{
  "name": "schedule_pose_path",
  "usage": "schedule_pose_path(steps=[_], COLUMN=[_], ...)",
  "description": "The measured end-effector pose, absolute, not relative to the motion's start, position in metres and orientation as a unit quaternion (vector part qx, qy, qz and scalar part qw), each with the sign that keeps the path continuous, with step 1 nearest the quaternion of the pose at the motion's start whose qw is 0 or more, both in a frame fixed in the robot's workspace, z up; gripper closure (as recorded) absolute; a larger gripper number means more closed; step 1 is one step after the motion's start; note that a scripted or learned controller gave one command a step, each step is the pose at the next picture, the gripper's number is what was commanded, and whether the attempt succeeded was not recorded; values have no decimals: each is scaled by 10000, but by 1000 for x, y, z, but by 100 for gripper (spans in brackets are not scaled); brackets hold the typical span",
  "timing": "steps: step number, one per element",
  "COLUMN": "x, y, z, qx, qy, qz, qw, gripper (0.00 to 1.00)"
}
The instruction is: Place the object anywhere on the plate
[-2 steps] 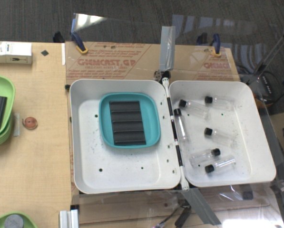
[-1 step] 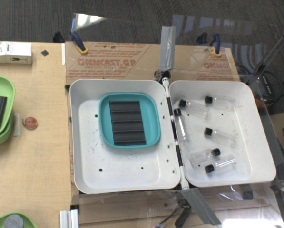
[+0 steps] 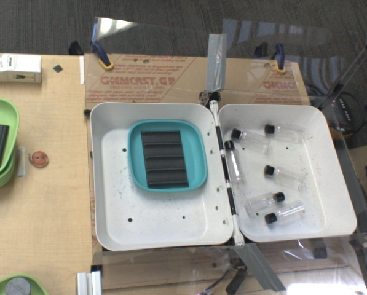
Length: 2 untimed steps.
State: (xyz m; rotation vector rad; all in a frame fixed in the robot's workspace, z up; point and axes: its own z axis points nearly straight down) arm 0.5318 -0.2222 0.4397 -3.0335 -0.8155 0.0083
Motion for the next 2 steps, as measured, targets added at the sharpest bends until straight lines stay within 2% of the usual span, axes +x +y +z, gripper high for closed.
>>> schedule_pose_path(steps=[2], x=[531], y=[-222], z=[440], qx=[-9913], qy=[-1315], qz=[26], qw=[5], gripper=[0])
